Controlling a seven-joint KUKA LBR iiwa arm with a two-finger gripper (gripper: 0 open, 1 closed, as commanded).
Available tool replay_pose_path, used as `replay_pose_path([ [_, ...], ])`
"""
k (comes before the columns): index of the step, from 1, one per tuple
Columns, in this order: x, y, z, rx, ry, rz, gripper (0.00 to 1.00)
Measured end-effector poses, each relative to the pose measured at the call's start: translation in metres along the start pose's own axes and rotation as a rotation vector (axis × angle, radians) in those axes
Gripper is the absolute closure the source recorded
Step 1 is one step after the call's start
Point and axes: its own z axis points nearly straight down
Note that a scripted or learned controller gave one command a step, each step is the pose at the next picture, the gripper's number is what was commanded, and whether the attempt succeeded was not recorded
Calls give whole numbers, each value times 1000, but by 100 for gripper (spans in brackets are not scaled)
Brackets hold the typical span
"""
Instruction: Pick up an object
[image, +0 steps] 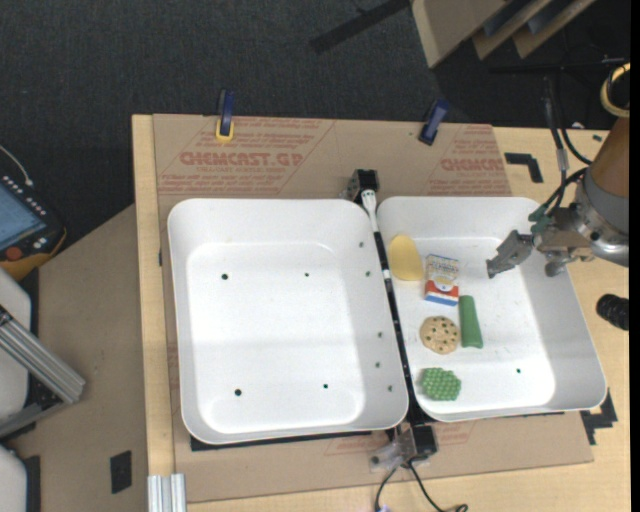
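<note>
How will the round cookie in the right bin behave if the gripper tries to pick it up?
The cookie looks flat and low, so it probably gives little edge to grip and may slide. It touches the green stick, which a push would likely move too. It seems unlikely to roll.

Right bin (560, 330), left side: yellow piece (405, 258), small carton (442, 279), cookie (439, 335), green stick (469, 322), green bumpy disc (439, 383), all lying flat.

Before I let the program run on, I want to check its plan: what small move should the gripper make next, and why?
Probably a short move left and down toward the green stick. The gripper hangs over bare floor in the right bin, with nothing between its fingers, and the objects all lie along that bin's left side.
</note>
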Motion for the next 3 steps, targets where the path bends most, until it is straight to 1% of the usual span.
replay_pose_path([
  [1,25,-3,151,5,4,2,0],
  [2,23,-1,134,-2,-1,2,100],
  [3,136,-48,44,-3,4,-10,100],
])
